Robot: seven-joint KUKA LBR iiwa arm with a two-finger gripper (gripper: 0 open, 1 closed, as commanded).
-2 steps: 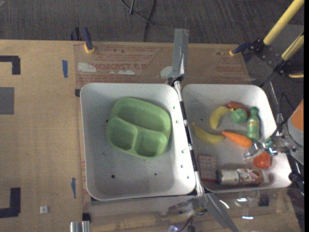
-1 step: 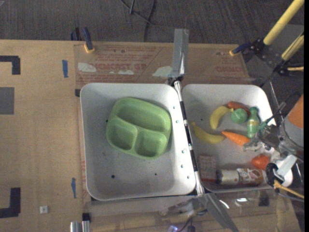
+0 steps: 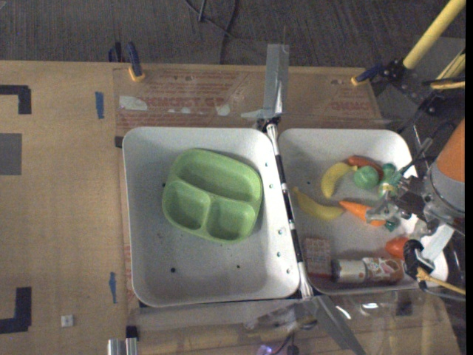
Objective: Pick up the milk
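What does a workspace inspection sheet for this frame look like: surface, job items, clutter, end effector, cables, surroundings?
Surface: wooden bench bearing two white bins, left bin and right bin.
Job's things: milk, probably the bottle lying on its side at the right bin's near edge.
Clutter: green divided plate in the left bin; two bananas, carrot, green toy and small carton in the right bin.
End effector: end effector over the right bin's right side, among the toys; grip state unclear.
Cables: black cable on the floor beyond the bench.
Surroundings: dark carpet, blue tape marks, yellow pole.
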